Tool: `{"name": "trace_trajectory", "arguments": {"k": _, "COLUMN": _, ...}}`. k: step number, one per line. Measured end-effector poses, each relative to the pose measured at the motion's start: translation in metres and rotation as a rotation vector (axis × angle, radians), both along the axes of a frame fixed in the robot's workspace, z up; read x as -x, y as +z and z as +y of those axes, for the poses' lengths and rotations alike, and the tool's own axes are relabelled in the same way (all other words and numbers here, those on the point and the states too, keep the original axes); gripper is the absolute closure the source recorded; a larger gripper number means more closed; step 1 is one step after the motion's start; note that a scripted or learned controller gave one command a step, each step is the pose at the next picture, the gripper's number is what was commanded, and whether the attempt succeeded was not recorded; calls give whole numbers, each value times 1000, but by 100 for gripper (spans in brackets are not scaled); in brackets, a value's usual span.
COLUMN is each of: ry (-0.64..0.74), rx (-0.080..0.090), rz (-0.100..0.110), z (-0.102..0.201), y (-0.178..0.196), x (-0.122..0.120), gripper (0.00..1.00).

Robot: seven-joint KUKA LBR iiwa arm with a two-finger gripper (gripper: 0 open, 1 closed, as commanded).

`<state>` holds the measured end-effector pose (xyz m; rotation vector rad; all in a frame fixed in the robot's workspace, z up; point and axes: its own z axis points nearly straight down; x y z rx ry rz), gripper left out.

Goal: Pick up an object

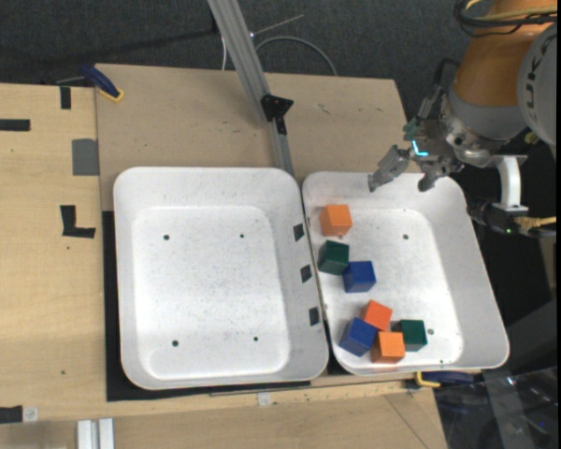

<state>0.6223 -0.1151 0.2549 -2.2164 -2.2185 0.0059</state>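
Note:
The right bin (449,251) holds several small cubes. An orange cube (336,220) lies near its far left corner, with a dark green cube (334,257) and a blue cube (360,276) just in front of it. Nearer the front sit a blue cube (358,336), two orange cubes (378,314) (389,346) and a green cube (412,334). My gripper (408,176) hangs above the bin's far edge, right of the orange cube, its two fingers spread apart with nothing between them.
The left bin (131,251) lies beside the right one. A slanted metal pole (252,64) rises behind the bins. Black tape marks (70,221) and a blue and yellow clamp (103,80) sit on the bench at left.

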Motion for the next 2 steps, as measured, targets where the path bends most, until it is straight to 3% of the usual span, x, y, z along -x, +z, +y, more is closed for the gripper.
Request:
{"name": "trace_trajectory", "arguments": {"k": 1, "ry": 1, "rx": 1, "rz": -5, "z": 0, "y": 3, "x": -1, "gripper": 0}}
{"name": "trace_trajectory", "arguments": {"k": 2, "ry": 0, "rx": 2, "rz": -1, "z": 0, "y": -41, "x": 3, "gripper": 0}}
